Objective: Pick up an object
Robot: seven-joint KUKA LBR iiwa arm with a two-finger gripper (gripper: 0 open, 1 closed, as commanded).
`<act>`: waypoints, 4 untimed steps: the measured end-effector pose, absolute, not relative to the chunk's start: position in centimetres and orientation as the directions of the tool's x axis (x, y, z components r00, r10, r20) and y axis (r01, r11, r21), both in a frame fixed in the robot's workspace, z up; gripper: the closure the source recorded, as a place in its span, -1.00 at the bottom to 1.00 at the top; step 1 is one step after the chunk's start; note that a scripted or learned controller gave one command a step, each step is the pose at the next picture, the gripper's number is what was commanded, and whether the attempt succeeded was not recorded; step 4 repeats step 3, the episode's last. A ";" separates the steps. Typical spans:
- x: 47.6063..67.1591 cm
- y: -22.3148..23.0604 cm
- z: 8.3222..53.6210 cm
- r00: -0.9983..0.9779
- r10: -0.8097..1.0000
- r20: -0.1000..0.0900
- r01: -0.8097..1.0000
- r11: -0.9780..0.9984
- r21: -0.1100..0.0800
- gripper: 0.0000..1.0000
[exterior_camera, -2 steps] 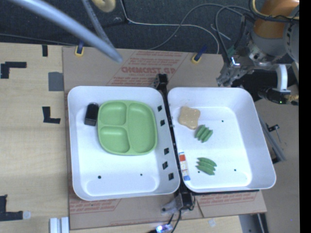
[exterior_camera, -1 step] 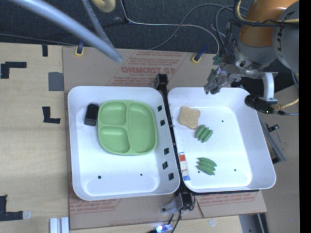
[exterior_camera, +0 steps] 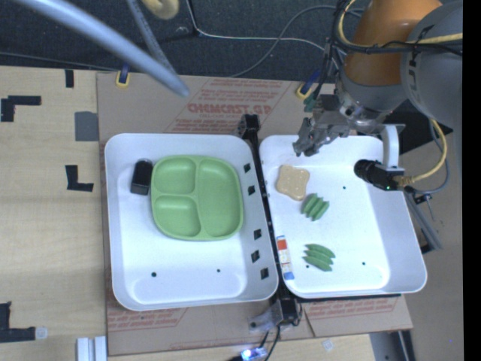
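In the right bin [exterior_camera: 391, 269] lie a tan slice of bread [exterior_camera: 292, 181], a green pea pod [exterior_camera: 315, 207] just below it, and a second green pod [exterior_camera: 319, 256] nearer the front. My gripper [exterior_camera: 307, 144] hangs over the bin's back left corner, just above and behind the bread, apart from it. Nothing is seen between its fingers.
The left bin [exterior_camera: 124, 262] holds a green divided plate [exterior_camera: 198, 196] and a small black block [exterior_camera: 141, 177] at the plate's left. A black divider with clips [exterior_camera: 259, 209] runs between the bins. Cables trail behind the bench.
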State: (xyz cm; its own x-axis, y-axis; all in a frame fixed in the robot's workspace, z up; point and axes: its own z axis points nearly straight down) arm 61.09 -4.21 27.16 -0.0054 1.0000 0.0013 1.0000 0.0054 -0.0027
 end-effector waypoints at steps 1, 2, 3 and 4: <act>58.8 0.0 25.1 -0.004 1.000 0.000 1.000 0.004 -0.004 1.00; 56.8 5.1 25.0 -0.006 1.000 0.001 1.000 0.006 -0.003 1.00; 53.1 9.6 24.3 -0.004 1.000 0.000 1.000 0.004 -0.005 1.00; 53.1 9.6 24.3 -0.004 1.000 0.000 1.000 0.004 -0.005 1.00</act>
